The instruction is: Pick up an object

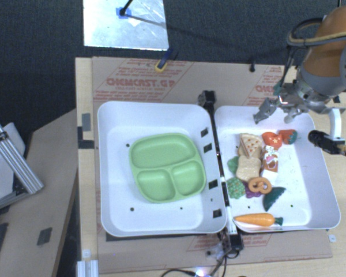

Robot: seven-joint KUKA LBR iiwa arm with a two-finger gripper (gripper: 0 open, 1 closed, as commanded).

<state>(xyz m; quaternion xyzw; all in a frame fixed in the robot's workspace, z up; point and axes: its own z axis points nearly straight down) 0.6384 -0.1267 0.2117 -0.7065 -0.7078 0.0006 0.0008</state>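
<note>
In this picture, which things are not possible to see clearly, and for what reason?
- Pincer, camera view: too small and blurred to tell whether anything sits between its fingers.
- Arm, camera view: cut off by the right edge.
- Toy foods in the right bin, camera view: the purple piece lies partly under the pretzel, so its shape is unclear.
- Green tray, camera view: fully visible.

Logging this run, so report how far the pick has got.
Done: nothing looks picked; the end effector carries nothing between its fingers, which are spread. In hand: it hangs over the far edge of the right bin, above the toy food. Left: descend, close on an item such as the tomato or the cheese wedge, and lift. The green tray sits in the left bin.
</note>
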